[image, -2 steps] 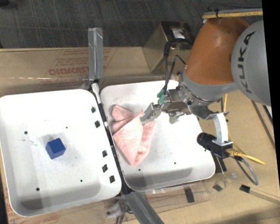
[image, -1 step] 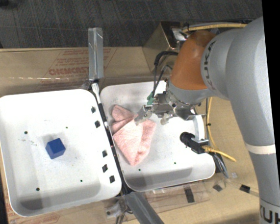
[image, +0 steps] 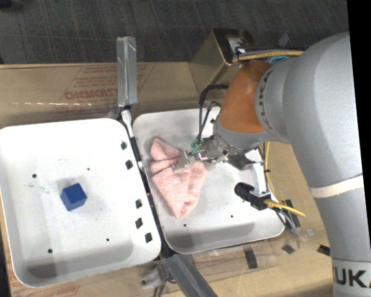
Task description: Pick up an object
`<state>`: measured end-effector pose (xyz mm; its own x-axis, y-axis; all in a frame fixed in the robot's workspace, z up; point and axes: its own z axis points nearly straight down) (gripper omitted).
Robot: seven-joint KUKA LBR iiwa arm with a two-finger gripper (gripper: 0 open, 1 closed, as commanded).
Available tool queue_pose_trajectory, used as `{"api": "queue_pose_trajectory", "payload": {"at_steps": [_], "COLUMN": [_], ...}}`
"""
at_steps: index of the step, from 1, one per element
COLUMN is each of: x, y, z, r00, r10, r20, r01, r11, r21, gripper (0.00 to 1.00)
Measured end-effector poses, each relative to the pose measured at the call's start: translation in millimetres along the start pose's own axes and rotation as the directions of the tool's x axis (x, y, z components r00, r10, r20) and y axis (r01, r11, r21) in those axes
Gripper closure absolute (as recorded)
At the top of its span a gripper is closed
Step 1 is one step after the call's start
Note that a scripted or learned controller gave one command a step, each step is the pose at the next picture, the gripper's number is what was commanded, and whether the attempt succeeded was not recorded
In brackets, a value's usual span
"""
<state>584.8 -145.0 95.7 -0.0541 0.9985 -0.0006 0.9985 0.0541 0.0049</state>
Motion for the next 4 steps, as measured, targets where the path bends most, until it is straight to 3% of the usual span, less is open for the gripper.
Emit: {"api": "queue_pose_trajectory", "payload": {"at_steps": [1,2,3,4], "x": [20,21,21,27], "y": [-29,-28,-28,-4], "z": [0,-10,-10,1], "r00": [0.998,0.998,0.998,0.996], "r10": [-0.055,-0.062,-0.062,-0.084], "r20": [0.000,0.000,0.001,0.000], "r01": [0.055,0.062,0.062,0.084], "r11": [0.998,0.998,0.998,0.996], "r21": [0.000,0.002,0.002,0.003], "gripper": [0.00,1.00,0.00,0.00]}}
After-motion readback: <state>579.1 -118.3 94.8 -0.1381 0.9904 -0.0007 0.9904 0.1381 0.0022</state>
